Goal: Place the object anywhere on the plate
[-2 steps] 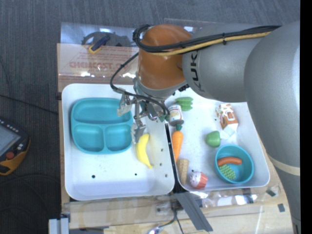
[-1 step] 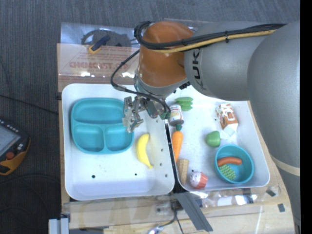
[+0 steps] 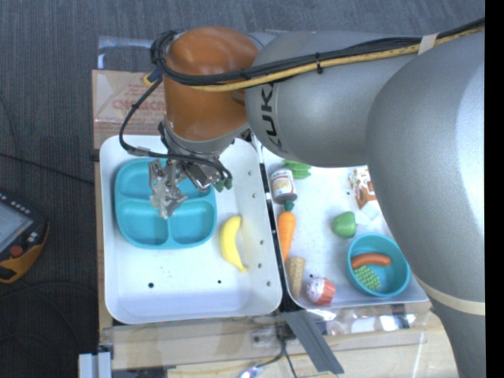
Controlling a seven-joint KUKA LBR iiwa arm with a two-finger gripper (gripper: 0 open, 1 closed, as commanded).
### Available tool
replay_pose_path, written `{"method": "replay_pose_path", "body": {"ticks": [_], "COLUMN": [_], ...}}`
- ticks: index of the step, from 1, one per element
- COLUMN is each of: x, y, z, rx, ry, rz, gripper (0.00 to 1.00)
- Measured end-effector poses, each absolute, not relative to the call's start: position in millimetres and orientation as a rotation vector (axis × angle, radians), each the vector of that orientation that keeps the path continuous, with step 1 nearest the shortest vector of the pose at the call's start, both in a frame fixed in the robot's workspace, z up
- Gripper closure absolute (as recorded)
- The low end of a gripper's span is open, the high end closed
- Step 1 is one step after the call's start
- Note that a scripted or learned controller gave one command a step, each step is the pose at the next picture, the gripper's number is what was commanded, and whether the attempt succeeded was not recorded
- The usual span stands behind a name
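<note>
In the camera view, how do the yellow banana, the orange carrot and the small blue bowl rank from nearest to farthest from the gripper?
The gripper is over the blue divided plate in the left bin.
1. Yellow banana: same bin, just right of the plate.
2. Orange carrot: right bin, by its left wall.
3. Small blue bowl: right bin, far right side.

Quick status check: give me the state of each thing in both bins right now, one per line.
tool: over the plate, nothing seen in it
blue plate: flat in left bin
banana: lying beside the plate, not on it
carrot: lying in right bin
small jar: upright
blue bowl: upright, holding toy food
</note>
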State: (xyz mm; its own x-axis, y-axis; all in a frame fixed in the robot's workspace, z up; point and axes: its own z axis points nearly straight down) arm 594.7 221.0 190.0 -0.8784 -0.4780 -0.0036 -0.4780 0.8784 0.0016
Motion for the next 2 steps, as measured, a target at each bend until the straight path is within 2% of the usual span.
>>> {"method": "replay_pose_path", "body": {"ticks": [1,2], "x": [529.5,600.8], "y": [188.0,212.7], "z": [193.3,163.3], "rx": [-1.005,-0.975], "ry": [2.975,2.984], "rz": [0.001,0.003], "gripper": [1.0,1.0]}}
